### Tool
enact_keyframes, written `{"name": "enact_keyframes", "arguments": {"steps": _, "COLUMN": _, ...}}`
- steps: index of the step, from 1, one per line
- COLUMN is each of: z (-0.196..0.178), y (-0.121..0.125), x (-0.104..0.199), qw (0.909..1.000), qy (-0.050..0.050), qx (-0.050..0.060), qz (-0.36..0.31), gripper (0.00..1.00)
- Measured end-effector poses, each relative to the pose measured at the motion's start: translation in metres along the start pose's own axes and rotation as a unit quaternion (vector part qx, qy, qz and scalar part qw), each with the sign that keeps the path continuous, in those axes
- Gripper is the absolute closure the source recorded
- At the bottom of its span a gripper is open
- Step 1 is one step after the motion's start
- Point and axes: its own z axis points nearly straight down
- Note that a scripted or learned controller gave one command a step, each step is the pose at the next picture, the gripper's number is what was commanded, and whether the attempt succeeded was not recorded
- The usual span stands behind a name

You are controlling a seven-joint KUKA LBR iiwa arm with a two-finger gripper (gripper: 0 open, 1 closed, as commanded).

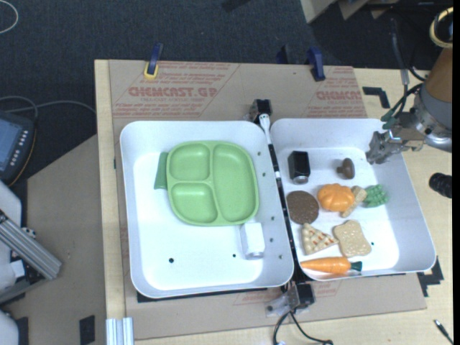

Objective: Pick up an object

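Grey claw (376,152): seen at the right bin's far right corner, over the rim; whether it is wide or narrow cannot be told, and nothing is seen held in it.
Arm (435,113): grey, reaching in from the right edge of the tabletop.
Right bin (413,214): white and shallow, set on the right half of the tabletop.
Brown lump (347,168): the nearest object to the claw, lying apart from it toward the bin's far edge.
Green toy (374,195): placed by the bin's right wall, touching the orange piece.
Orange piece (335,197): rounded, lying mid-bin.
Black block (299,165): found near the bin's far left corner.
Brown disc (302,206): laid by the left wall, just beside the orange piece.
Pizza wedge (315,237): laid below the disc.
Toast slice (352,238): laid just beside the wedge, toward the right wall.
Carrot (329,266): laid along the bin's near edge.
Left bin (140,243): white, set side by side with the right bin.
Green tray (213,182): three compartments, laid in the left bin's far half.
White block (252,239): laid just by the tray's near right corner.
Tabletop (111,106): covered with a printed brown sheet, clamped at the far edge.
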Motion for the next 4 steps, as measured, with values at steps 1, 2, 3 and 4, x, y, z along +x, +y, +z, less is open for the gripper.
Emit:
{"name": "enact_keyframes", "arguments": {"steps": 1, "z": -0.002, "y": -0.02, "x": 0.042, "qw": 1.0, "qy": 0.0, "qx": 0.001, "qz": 0.0, "gripper": 1.0}}
{"name": "enact_keyframes", "arguments": {"steps": 2, "z": 0.006, "y": -0.043, "x": 0.08, "qw": 1.0, "qy": 0.0, "qx": 0.001, "qz": 0.001, "gripper": 1.0}}
{"name": "enact_keyframes", "arguments": {"steps": 3, "z": 0.016, "y": -0.051, "x": 0.087, "qw": 1.0, "qy": -0.001, "qx": 0.001, "qz": 0.002, "gripper": 1.0}}
{"name": "enact_keyframes", "arguments": {"steps": 4, "z": 0.004, "y": -0.043, "x": 0.094, "qw": 1.0, "qy": -0.002, "qx": -0.002, "qz": 0.002, "gripper": 1.0}}
